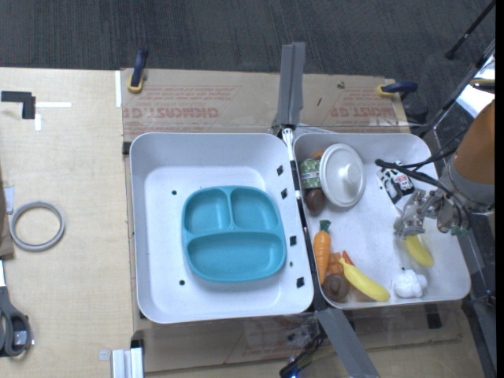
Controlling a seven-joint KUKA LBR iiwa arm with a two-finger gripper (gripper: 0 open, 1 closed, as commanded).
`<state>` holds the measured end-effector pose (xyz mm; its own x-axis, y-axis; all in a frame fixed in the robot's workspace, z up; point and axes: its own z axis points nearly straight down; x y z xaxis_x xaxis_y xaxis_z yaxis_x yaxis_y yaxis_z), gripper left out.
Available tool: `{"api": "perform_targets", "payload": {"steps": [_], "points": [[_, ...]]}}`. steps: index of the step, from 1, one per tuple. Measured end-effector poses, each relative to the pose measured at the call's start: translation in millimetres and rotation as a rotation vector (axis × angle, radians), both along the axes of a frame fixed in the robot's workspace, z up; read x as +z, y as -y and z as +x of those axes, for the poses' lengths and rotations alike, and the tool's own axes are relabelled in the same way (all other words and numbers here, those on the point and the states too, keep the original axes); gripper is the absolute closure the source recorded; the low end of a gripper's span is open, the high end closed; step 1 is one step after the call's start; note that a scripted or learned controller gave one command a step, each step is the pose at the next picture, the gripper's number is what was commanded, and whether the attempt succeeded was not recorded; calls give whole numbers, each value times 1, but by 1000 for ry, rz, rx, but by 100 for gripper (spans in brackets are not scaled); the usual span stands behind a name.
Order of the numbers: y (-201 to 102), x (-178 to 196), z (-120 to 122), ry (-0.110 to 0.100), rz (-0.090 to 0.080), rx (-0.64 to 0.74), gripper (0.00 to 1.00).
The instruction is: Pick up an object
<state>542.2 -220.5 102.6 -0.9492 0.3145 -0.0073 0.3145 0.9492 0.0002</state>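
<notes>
My gripper point(409, 220) hangs low over the right part of the right bin point(370, 227). A small yellow piece point(418, 251) lies on the floor just below it, and a black and white toy point(394, 181) lies just behind it. Further left in this bin are a white round lid point(343, 175), a green can point(310, 172), a brown ball point(315, 201), an orange carrot point(321, 247), a banana point(366, 283) and another brown piece point(337, 287). A white fluffy ball point(408, 284) rests at the front right corner. Nothing is seen held.
The left bin point(157, 211) holds a teal divided plate point(234, 232). A grey divider post point(290, 85) rises behind the bins. On the bench at left lie a grey ring point(35, 225) and scissors point(14, 329). Black cables point(417, 168) trail to the wrist.
</notes>
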Motion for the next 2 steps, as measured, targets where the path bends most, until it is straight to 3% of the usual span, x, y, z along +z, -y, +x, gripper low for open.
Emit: {"api": "perform_targets", "payload": {"steps": [1, 2], "points": [[0, 0, 0, 0, 0, 0, 0], [0, 10, 1, 4, -2, 2, 100]]}}
